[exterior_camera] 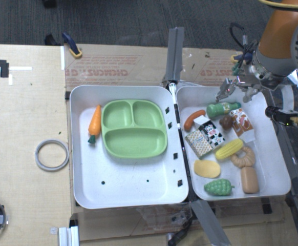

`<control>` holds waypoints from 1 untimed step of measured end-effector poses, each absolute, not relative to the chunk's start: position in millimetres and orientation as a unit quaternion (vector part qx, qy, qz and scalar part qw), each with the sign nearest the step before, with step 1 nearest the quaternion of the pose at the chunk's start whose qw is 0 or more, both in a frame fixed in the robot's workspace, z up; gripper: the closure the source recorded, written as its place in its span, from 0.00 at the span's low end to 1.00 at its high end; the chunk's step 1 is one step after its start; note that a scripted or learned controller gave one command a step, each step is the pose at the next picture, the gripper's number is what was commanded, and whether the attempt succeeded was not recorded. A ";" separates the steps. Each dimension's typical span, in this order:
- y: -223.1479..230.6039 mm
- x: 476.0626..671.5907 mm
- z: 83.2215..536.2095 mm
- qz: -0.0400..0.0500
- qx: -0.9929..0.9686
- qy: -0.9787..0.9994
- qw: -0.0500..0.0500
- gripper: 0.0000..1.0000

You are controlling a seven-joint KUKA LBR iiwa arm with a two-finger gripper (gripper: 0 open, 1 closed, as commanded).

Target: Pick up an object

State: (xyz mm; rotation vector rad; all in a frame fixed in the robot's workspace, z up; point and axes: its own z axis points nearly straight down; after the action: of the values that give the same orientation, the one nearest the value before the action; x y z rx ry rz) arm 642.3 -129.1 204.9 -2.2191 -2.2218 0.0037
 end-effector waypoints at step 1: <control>-168.0 635.8 115.4 -0.006 -0.714 -0.700 -0.012 0.00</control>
State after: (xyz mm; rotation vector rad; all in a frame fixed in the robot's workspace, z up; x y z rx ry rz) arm 635.8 -168.0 115.4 -2.2607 -2.2149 -0.0196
